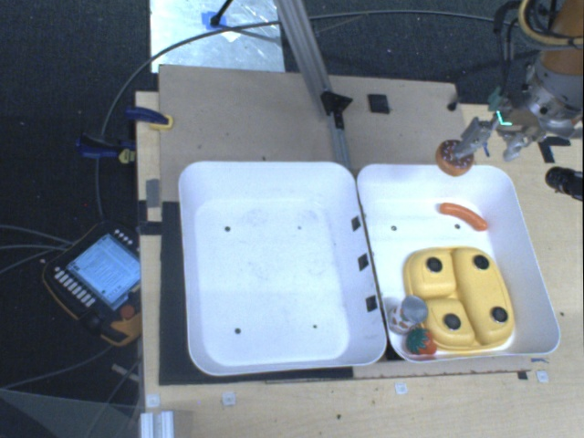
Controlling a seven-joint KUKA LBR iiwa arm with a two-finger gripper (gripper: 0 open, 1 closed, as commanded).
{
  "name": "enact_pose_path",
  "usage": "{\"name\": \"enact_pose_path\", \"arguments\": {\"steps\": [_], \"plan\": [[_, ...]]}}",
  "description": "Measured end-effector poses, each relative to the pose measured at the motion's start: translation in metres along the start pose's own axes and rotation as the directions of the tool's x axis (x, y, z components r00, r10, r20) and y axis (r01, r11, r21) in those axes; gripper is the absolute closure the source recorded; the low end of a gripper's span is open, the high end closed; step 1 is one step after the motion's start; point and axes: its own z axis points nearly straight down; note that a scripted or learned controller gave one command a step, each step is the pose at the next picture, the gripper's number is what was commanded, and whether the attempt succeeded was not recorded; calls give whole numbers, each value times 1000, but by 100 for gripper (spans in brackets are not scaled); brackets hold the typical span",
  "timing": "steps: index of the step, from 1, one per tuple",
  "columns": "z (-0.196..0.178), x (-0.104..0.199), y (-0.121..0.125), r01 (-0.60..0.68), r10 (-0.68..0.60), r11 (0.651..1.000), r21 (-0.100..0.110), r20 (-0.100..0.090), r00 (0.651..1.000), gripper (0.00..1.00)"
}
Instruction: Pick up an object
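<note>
While the gripper (467,146) hung raised at the right bin's (529,222) far rim, fingers clamped on a small brown round object (451,157), the lift step looked done; next, judged, carry clear without slipping.

Tan bench (246,108) carries two white bins: left bin (205,272) at 9 o'clock, right bin (525,235) at 3. Small black block (379,104) sits at 12.

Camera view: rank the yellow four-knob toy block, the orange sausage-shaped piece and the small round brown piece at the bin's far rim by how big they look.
Largest to smallest:
1. Yellow four-knob toy block
2. Orange sausage-shaped piece
3. Small round brown piece, though close to the sausage piece.
</note>
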Motion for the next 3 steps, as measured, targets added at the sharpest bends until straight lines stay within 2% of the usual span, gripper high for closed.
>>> {"name": "enact_pose_path", "arguments": {"steps": [1, 3], "plan": [[-1, 0, 1, 0, 0, 1000, -3, 0, 1000, 0], [84, 9, -4, 1, -1, 1000, 0, 0, 1000, 0]]}}
